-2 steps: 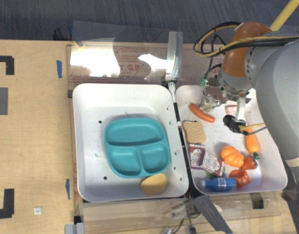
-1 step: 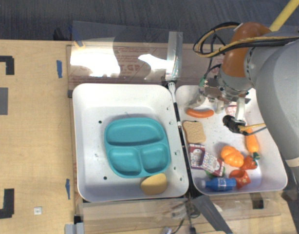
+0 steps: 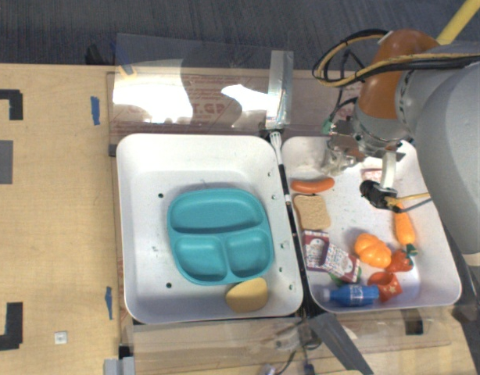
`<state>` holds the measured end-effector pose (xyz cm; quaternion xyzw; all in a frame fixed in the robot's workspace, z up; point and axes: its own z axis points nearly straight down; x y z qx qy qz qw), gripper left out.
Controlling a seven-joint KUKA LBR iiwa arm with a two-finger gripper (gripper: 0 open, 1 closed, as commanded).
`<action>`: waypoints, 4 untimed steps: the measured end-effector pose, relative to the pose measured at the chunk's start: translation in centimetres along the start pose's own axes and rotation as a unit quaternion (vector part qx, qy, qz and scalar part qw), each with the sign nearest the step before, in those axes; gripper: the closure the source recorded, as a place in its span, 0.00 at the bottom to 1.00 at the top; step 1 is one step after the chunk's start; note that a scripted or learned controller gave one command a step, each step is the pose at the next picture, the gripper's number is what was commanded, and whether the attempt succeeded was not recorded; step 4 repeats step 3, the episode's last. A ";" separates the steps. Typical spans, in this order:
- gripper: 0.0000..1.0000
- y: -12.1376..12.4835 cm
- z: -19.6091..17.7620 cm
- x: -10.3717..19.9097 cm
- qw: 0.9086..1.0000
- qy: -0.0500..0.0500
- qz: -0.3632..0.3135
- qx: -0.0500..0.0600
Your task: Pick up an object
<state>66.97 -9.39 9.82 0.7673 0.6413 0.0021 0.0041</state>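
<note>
The arm (image 3: 451, 92) runs off the right edge of the frame, its bulk covering the right bin's (image 3: 435, 283) upper right corner. The gripper (image 3: 338, 156) is a small blur — fingers unreadable. The packet's (image 3: 327, 255) print is too small to read.

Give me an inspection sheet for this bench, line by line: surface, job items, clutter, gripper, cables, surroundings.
Surface: left bin and right bin side by side on the bench.
Job's things: right bin holds sausage, bread slice, carrot, orange pepper, blue bottle.
Clutter: teal divided tray and yellow piece in left bin.
Grippers: gripper over right bin's far corner; fingers unclear.
Cables: yellow and black cables loop above wrist.
Surroundings: blue tape on board.
</note>
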 end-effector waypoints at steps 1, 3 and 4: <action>1.00 1.3 1.2 -9.0 0.988 0.000 0.153 0.004; 0.00 1.8 1.2 -10.1 0.999 0.009 -0.041 0.008; 0.00 1.8 1.2 -10.1 0.999 0.009 -0.041 0.008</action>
